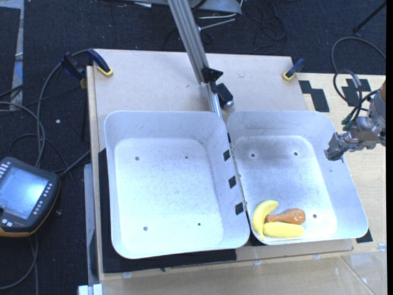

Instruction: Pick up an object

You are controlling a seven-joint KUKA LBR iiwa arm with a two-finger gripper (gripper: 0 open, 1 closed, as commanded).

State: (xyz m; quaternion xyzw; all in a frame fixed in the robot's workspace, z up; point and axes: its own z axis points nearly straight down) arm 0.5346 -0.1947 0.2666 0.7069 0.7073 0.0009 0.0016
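Note:
In the right bin (344, 183), near its front edge, lie three small things close together: a curved yellow banana (262, 212), a brown-orange chicken-leg-shaped piece (288, 216) and a yellow corn-like piece (283, 230). My gripper (336, 150) hangs at the right bin's right rim, well behind and to the right of these things. It is small in the camera view and nothing shows between its fingers.
The left bin (123, 128) stands beside the right one. A slanted metal pole (193, 42) rises from the bench behind the bins. Yellow clamps (104, 71) hold the board's far corners. A teach pendant (21, 195) lies on the floor at the left.

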